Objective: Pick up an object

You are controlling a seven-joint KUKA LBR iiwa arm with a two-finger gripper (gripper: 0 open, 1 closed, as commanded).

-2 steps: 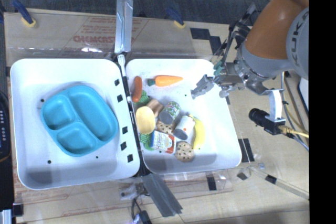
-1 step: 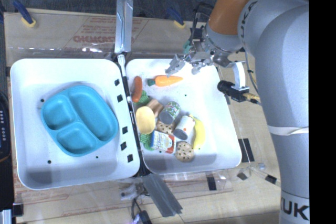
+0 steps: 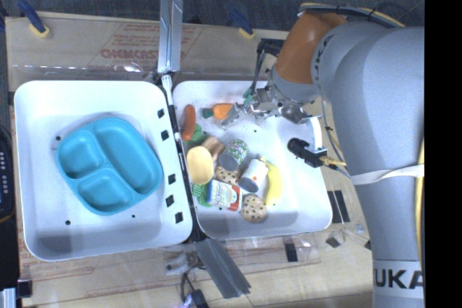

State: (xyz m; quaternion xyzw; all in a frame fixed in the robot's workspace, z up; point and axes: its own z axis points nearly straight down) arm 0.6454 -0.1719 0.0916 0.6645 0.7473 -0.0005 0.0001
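**Gripper low in the right bin, nothing yet lifted**

You were in the reach-and-close step, by my reading. Start at the bottom of the frame: the pile of candidates lay in the lower left of the right bin [image 3: 307, 216]. A cookie [image 3: 253, 208] sat lowest, a printed packet [image 3: 222, 194] just left of it, a banana [image 3: 274, 182] to its upper right. Above those stood a small white cup [image 3: 253, 174], touching a patterned can [image 3: 233, 153], with a pale yellow lemon-like piece [image 3: 200, 164] against the divider.

Higher in the frame, a red-orange sausage shape [image 3: 189, 120] lay by the bin's upper left corner, and an orange carrot-like piece [image 3: 222, 111] sat just right of it. The gripper [image 3: 249, 107] hung directly beside that orange piece, near the bin's top wall. I could not tell whether its fingers stood apart or together, or whether they were on anything; the metal there was too small and cluttered.

For the next move, you would have needed the tips squarely astride the orange piece before lifting. The bin wall close behind and the sausage shape alongside left little room.

The left bin [image 3: 36, 227] held a blue divided plate [image 3: 108, 164], well apart from the work.
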